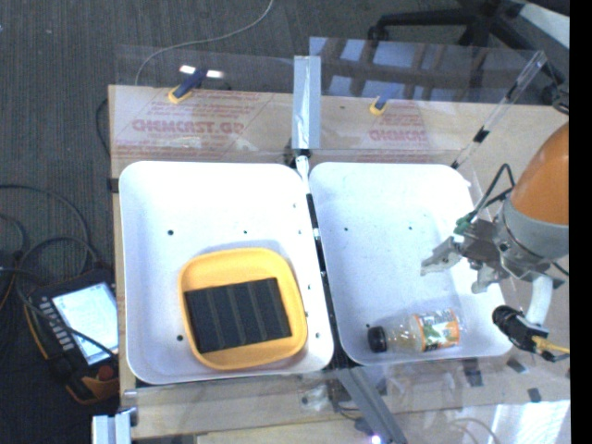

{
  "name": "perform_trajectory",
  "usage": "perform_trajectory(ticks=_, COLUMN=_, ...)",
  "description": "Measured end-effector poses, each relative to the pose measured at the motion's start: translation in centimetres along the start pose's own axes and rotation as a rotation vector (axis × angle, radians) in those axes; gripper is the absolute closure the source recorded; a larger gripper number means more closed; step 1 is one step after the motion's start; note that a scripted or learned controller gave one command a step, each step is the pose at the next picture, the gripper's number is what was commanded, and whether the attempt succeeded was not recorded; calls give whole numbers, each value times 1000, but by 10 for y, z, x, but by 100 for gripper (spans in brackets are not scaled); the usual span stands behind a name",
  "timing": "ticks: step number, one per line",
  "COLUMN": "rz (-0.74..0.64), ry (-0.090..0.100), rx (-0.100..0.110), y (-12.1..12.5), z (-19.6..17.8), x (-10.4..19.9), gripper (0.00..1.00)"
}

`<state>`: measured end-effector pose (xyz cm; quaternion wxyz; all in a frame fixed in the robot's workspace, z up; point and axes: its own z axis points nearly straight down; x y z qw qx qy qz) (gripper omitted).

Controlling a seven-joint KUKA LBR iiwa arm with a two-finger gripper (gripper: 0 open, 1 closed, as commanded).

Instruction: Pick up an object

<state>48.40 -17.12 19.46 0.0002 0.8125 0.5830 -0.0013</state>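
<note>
Two white bins sit side by side on the bench. The left bin holds a yellow tray-like object with a dark ribbed insert, lying in its near half. The right bin holds a small clear bottle with a black cap and an orange-and-green label, lying on its side near the bin's front edge, cap pointing toward the divider between the bins. The label's print is too small to read.

The gripper hangs over the right side of the right bin, above and to the right of the bottle and apart from it; nothing sits between its fingers, and whether they stand open or closed cannot be told from this angle. Cables trail around the wrist.

Behind the bins a clear sheet bears red lettering that reads roughly "CHEMCAST", repeated on the right panel. A tablet-like device with a lit screen lies on the floor left of the bench
</note>
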Motion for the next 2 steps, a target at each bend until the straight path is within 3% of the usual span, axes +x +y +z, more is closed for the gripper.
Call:
perform_trajectory(ticks=1, rz=-173, ry=2, rx=2, y=9, z=80, x=-30, gripper=0)
perform_trajectory(ticks=2, rz=-115, ry=13, rx=-5, y=51, z=100, x=-20, gripper=0)
